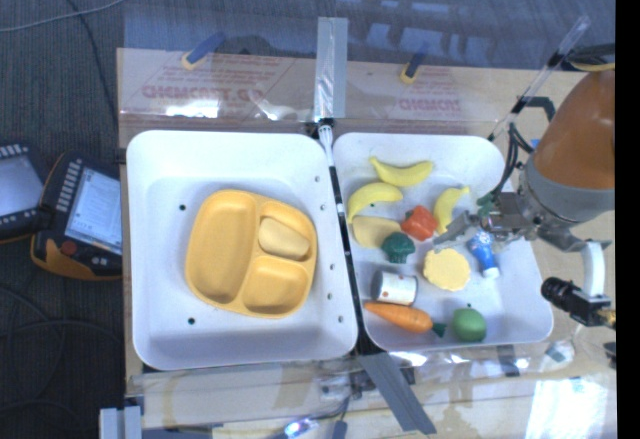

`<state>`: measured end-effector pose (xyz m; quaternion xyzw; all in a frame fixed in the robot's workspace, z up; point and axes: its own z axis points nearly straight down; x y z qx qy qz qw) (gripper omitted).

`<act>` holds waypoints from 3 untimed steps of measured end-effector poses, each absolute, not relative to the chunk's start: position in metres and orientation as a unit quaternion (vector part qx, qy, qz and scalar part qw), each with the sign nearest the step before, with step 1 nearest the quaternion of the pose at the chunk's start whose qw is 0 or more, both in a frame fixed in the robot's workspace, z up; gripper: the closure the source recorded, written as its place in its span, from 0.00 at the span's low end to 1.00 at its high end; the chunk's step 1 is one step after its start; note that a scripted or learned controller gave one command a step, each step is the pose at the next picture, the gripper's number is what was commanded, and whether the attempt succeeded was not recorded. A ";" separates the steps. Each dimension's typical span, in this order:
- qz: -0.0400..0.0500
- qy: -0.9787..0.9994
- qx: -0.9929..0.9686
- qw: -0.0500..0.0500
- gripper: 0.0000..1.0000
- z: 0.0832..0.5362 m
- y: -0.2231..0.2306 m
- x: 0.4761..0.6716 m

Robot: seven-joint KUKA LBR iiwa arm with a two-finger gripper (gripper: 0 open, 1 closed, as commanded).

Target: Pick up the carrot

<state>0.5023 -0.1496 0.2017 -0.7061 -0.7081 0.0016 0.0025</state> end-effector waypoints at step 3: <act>0.003 -0.623 -0.782 0.002 0.00 0.181 -0.002 0.485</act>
